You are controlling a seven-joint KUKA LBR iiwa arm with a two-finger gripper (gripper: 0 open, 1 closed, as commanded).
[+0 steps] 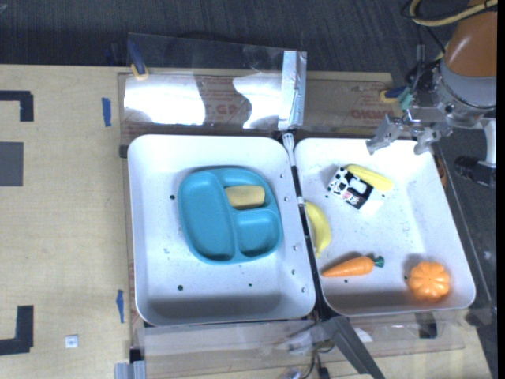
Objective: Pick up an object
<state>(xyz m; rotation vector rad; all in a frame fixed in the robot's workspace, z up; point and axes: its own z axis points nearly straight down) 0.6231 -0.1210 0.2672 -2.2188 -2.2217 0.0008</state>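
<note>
Four loose things lay in the right bin (454, 235), and the nearest of them to the camera sat along its front edge — an orange pumpkin-shaped toy (429, 280) at the front right corner and a carrot (349, 267) just left of it, its long axis running nearly left to right with the green top pointing toward the pumpkin. Farther back, a yellow banana (318, 226) lay tight against the wall shared with the left bin (150, 212), its length running front to back. Beyond that, toward the middle rear of the right bin, a black-and-white patterned object (350, 188) rested touching a second yellow piece (371, 177), the pair tilted on a diagonal.

Farthest back, the gripper (402, 136) hung over the rear rim of the right bin, with the arm's orange band (472, 46) above it at the view's right edge. Whether its fingers stood apart or together could not be told from this angle.

The relation that mattered: the patterned object and its yellow neighbour lay nearest the gripper — forward of it and to the left, well short of the carrot and pumpkin. In my judgement that pair was the likeliest target, though the two touching pieces could foul a clean grasp.

In the left bin, a blue divided plate (213, 219) held a yellowish block (245, 197).
</note>
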